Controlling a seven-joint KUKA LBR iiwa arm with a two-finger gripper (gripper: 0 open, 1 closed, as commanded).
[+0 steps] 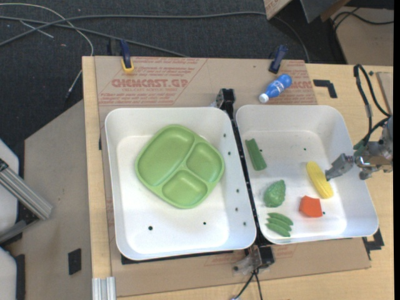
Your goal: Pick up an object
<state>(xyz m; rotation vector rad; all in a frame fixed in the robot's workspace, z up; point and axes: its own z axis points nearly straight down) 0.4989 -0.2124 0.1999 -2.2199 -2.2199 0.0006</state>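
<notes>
The pincer [339, 165] is reaching in over the right rim of the right-hand shallow white plastic bin [284, 119], hanging just beside the upper end of the yellow plastic corn cob [319, 179]. Whether it is set wide or narrow, I cannot tell; nothing is sitting between its tips.

The corn cob is lying at a slant in the right half of that bin and is looking like the nearest candidate. To take it well, the pincer is probably needing to turn across the cob's short width and come down over its middle, not its tapered end, where it could slip out.

An orange-red plastic block [311, 206] is sitting just below the cob, near enough to get nudged. Further left are lying a bumpy green plastic broccoli piece [274, 193], a green pea pod [279, 223] and a long green stick-shaped toy [255, 154], all well apart from the cob. The left white bin [119, 186] is carrying a light green divided plate [180, 165]. A small blue-and-white bottle [275, 88] is resting on the cardboard-covered surface [156, 80] behind the bins.
</notes>
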